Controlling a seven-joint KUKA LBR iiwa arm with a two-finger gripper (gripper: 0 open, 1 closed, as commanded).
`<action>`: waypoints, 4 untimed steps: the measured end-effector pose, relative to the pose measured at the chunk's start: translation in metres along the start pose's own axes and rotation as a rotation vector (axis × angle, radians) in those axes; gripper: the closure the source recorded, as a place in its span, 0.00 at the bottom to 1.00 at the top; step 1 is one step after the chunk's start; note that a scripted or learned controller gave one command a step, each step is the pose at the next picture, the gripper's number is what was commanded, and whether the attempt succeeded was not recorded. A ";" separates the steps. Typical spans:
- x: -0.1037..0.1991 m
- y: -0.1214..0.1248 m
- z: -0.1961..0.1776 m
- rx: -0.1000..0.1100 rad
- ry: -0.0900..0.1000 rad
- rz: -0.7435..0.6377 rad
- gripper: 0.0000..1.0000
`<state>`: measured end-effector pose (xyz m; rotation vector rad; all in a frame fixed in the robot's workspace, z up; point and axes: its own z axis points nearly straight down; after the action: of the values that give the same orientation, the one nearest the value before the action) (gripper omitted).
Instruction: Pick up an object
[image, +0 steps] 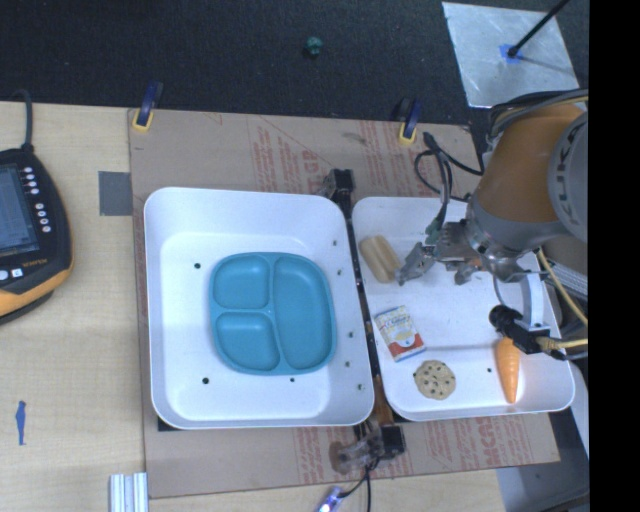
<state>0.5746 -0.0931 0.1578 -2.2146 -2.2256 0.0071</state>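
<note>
The right white bin (470, 400) holds a tan bread roll (377, 257) at its left, a small red-and-white carton (398, 332), a chocolate-chip cookie (434, 379) and an orange carrot (508, 370) near the front. My gripper (436, 272) hangs over the back middle of this bin, just right of the roll. Its two fingers are spread apart, so it is open, with nothing between them. The carton and cookie lie in front of it.
The left white bin (180, 390) carries a blue divided plate (272, 312). A teach pendant (28, 235) lies on the bench at the far left. Clamps (340, 183) sit between the bins at the back and front.
</note>
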 end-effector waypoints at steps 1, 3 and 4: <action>-0.008 0.061 0.065 -0.003 0.000 -0.002 0.00; 0.000 0.082 0.065 -0.003 0.001 0.001 0.00; -0.002 0.082 0.065 -0.004 0.001 0.001 0.00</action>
<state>0.6565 -0.0945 0.0923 -2.2175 -2.2254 0.0018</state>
